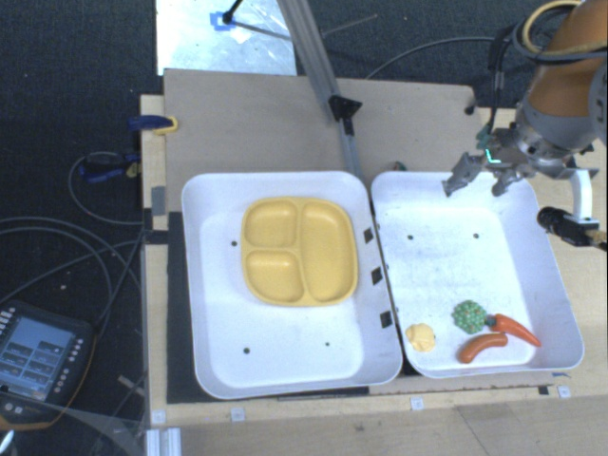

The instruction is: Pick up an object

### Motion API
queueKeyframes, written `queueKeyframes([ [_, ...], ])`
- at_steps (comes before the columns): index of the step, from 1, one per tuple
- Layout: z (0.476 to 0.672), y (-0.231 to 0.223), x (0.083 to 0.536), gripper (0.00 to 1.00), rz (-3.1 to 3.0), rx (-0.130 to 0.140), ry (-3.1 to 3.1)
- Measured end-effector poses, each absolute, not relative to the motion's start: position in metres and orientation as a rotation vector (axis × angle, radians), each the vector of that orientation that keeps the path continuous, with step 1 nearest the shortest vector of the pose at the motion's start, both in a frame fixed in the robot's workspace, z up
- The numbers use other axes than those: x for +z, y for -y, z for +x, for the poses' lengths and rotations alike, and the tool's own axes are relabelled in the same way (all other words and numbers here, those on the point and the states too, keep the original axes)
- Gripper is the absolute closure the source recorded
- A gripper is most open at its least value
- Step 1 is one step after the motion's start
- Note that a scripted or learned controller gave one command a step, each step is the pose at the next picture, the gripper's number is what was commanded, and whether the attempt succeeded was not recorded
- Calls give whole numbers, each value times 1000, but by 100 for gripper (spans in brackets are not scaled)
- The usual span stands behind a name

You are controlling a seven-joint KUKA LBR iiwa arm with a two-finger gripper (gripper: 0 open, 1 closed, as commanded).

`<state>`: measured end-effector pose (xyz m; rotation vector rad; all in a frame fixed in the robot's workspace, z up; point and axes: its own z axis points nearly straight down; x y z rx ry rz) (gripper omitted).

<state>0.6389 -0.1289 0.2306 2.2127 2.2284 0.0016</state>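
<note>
two white bins (285, 364); yellow divided plate (299, 251); green broccoli (467, 316); orange carrot (516, 329); reddish-orange sausage (482, 348); pale yellow toy (420, 337); grey arm (560, 112) with orange band.

The arm (568, 60) was cut off by the picture's right edge and top edge, so its upper links could not be seen. At the lower left corner a handheld controller (36, 359) ran off the left edge. The green toy (467, 316) was too small to identify
</note>
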Motion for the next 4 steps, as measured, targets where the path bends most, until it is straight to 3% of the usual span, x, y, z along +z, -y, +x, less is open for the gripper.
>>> queueKeyframes([
  [3,642,139,88,0,2223,-3,-2223],
  [4,644,139,103,100,2219,4,-2219],
])
